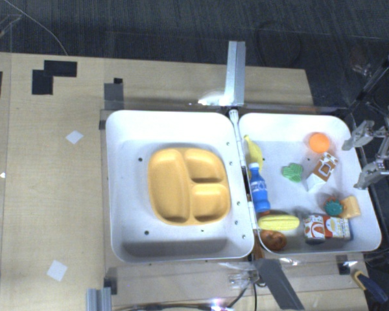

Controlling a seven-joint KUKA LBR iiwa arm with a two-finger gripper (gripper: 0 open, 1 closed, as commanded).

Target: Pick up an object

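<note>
My fingers: spread, gripping nothing, at the right bin's edge. Beside them: one orange ball, one blue plastic bottle, one yellow corn cob.

Right bin, loose objects. Orange ball near far right corner. White-brown carton just below it, tilted. Green toy left of carton. Banana and blue bottle lie along left wall, end to end. Corn cob, brown round fruit, red-white box along near wall. Teal piece touches yellow block.
</note>
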